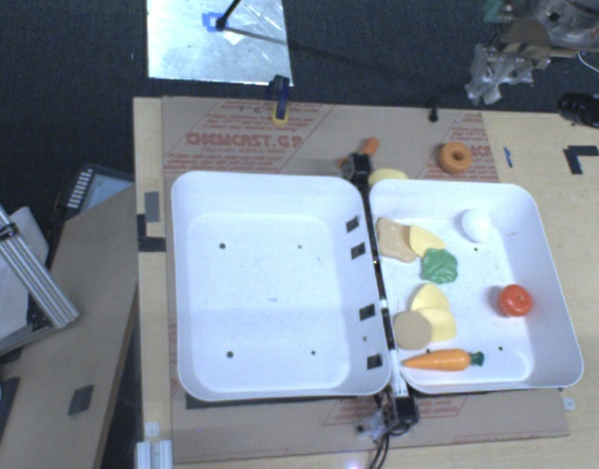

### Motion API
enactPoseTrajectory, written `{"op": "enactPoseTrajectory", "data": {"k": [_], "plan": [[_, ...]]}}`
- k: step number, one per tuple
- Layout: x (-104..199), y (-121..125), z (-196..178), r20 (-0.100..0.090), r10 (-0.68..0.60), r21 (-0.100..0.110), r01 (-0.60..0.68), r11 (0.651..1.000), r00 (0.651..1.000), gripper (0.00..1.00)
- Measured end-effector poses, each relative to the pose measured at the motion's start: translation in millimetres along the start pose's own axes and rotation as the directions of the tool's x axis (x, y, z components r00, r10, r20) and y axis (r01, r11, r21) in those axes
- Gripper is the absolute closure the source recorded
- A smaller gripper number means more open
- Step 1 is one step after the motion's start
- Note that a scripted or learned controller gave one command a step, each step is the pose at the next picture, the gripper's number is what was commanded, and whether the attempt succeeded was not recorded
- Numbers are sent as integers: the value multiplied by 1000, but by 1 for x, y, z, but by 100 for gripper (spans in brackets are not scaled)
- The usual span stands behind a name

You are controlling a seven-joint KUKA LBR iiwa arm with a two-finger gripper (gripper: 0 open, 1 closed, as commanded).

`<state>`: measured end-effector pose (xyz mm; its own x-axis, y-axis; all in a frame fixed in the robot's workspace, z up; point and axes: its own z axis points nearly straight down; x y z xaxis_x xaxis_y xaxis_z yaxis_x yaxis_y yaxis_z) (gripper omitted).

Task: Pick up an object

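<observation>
- The gripper (490,78) hangs high at the upper right of the camera view, above the dark floor beyond the desk (231,130), well apart from both bins; whether it is apart or together I cannot tell at this size, and nothing shows in it.
- The candidates all lie in the right bin (558,291): a white egg (475,225), a red tomato (515,300), a carrot (438,361), a green leafy piece (439,265), a tan slice (397,239) and a round tan disc (412,329) touching yellow pieces.
- The left bin (196,223) holds no objects, so the approach belongs over the right one.
- The tomato looks the best target: it sits alone, well apart from its neighbours, leaving room on either side.
- The egg is also isolated but smooth and likely to roll or slip.
- The clustered pieces near the divider risk a crowded, glancing grasp.
- A doughnut (456,157) lies on the desk outside the bins; it is an option, though flat and low.
- Descending straight down, centred over the chosen thing, should serve best.
</observation>
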<state>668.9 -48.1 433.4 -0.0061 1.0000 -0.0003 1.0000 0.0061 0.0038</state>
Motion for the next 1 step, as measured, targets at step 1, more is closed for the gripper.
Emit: {"op": "enactPoseTrajectory", "data": {"k": [1], "plan": [[28,-7,-10,0,0,0,0,1000,1000,100]]}}
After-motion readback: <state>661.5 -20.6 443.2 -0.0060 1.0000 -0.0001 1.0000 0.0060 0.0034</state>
